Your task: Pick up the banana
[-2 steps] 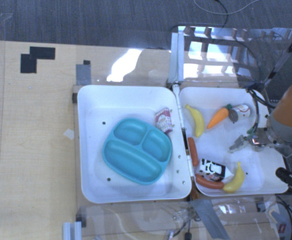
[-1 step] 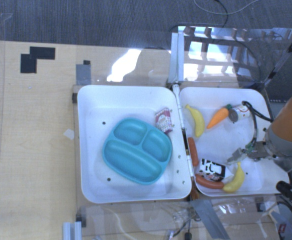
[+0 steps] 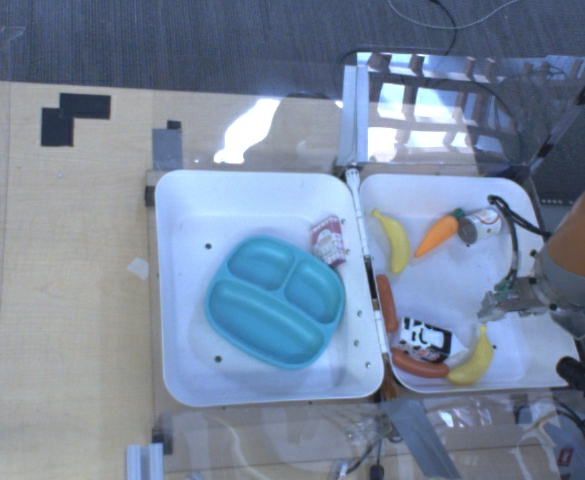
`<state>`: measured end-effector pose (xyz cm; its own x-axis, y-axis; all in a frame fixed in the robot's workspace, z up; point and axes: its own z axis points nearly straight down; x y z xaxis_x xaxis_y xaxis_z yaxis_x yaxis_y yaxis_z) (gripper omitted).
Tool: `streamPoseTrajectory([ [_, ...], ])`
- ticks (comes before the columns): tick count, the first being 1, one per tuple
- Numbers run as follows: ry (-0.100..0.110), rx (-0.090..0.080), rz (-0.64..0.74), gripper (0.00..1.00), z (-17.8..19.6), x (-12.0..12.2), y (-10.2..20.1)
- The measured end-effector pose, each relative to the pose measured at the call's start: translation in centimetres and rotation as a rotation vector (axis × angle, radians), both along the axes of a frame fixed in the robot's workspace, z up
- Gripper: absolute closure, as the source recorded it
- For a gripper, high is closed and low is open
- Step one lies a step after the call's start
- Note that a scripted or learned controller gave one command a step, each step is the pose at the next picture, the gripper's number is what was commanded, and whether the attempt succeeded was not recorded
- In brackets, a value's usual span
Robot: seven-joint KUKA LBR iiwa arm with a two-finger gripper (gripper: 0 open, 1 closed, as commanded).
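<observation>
Camera view: the approach step of the banana pick, with nothing lifted yet.

The jaws hang low over the right bin, and whether they stand open or closed I cannot tell, since the wrist hides them; nothing is visibly held. One banana lies just below and slightly left of the jaws, curved against the bin's near wall, touching a red sausage and beside a black-and-white card. A second banana lies farther off, up and to the left of the jaws, next to a carrot. I judge the nearer one the likely target: the next move calls for a short shift toward it, a descent, and a close across its narrow body without catching the sausage. The left bin holds a blue tray.
</observation>
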<state>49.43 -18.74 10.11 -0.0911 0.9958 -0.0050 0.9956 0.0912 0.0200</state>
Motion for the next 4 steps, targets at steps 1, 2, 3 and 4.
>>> streamPoseTrajectory([
  [1, 0.016, 0.006, -0.269, 1.00, 2.3, -0.6, 6.4],
  [2, 0.016, 0.006, -0.269, 0.00, 2.3, -0.6, 6.4],
  [3, 0.016, 0.006, -0.269, 0.00, 2.3, -0.6, 6.4],
  [4, 0.010, 0.007, -0.270, 0.00, -1.3, -0.4, 1.4],
])
